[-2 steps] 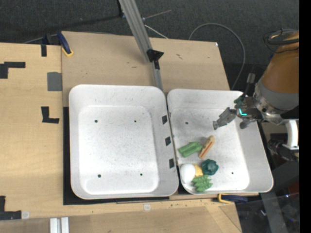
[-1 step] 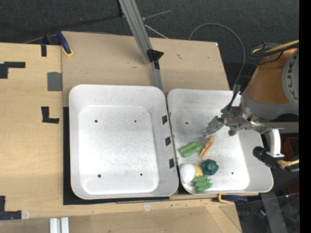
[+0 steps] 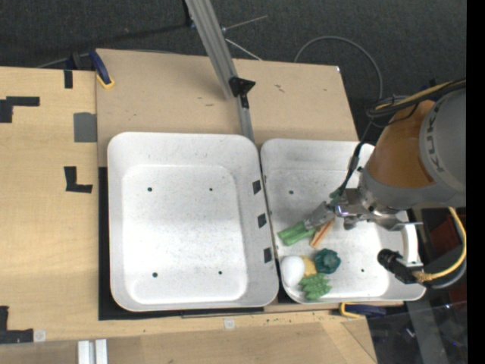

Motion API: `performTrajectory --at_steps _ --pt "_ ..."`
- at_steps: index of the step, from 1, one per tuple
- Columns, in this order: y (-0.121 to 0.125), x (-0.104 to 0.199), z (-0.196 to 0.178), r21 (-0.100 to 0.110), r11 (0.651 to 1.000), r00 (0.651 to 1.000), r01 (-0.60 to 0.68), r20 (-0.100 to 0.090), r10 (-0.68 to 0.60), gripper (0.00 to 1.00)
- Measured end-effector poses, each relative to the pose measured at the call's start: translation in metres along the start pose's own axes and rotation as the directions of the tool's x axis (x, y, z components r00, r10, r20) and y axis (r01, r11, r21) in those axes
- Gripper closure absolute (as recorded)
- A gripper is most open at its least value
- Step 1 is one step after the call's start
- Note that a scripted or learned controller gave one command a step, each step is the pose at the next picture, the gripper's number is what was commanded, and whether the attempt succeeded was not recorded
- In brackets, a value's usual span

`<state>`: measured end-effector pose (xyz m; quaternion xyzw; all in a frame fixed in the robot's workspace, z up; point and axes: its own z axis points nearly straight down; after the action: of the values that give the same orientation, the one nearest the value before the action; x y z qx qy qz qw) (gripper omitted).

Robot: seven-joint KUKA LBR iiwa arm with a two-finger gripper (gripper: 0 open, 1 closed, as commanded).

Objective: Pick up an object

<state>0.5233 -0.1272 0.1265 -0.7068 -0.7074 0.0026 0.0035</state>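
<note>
In the right bin (image 3: 303,165) several small objects lie near the front: a light green piece (image 3: 292,233), an orange stick (image 3: 321,233), a dark teal lump (image 3: 327,262), a white and yellow egg-like item (image 3: 294,266) and a green leafy toy (image 3: 316,286). My gripper (image 3: 333,214) reaches in from the right, low over the orange stick and the right end of the light green piece. Its fingers point down-left toward those two objects, and the arm's wrist hides their tips.
The left bin (image 3: 182,218) stands beside the right one, divided by a shared rim with black clips (image 3: 261,220). A grey metal pole (image 3: 216,40) slants over the bench at the back. The arm's orange band (image 3: 402,161) overhangs the right bin's right side.
</note>
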Motion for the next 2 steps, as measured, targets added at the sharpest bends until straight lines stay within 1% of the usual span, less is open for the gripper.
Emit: performTrajectory --at_steps 1,2 --pt "0.001 0.0 0.036 -0.009 1.0 1.0 -0.001 0.0 0.001 0.0" --pt "0.003 0.0 0.023 -0.015 1.0 1.0 0.001 0.001 -0.001 1.0"
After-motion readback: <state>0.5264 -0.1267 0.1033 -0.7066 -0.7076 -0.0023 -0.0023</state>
